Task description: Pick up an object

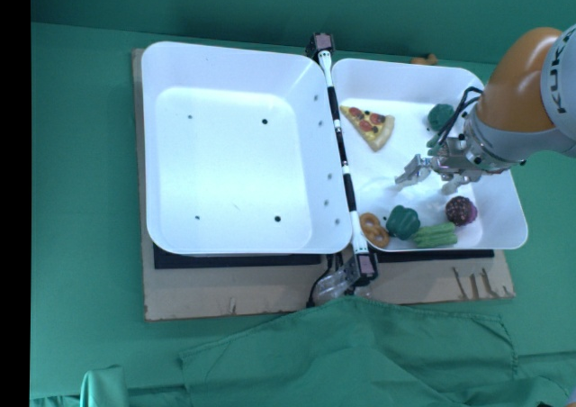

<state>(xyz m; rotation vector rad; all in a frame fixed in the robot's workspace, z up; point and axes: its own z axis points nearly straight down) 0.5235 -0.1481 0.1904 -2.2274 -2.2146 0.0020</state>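
Hovering at centre-right of the frame, over the right-hand shallow white plastic bin (504, 239), with the two-finger metal gripper (423, 171) spread and pinching nothing; bare white floor directly underneath.

Could easily close on air from here: no toy between the fingers (409, 171), and every candidate off to one side. Could also nudge a piece on the way down instead of straddling it, given rounded, light-looking toys on a slick floor, likely to skid or roll. Could clip the bin wall or the black-and-white divider bar (337, 140) if sent far toward the frame's centre.

Nearest upward and leftward: flat toy pizza slice with red toppings (369, 124), lying near, apart from the fingers; thin, so probably hard to get under. Up and right, close by the wrist: small dark green rounded toy (439, 114), partly behind cabling. Below, along the bin's lower edge: orange pretzel-shaped toy (373, 230), dark green toy pepper (402, 221) touching or nearly touching it, lighter green ridged toy (436, 235) just beside, and dark red berry-like ball (461, 210) beneath the wrist.

Further left: second white bin (162, 140), both resting on the green-covered worktop (81, 216).
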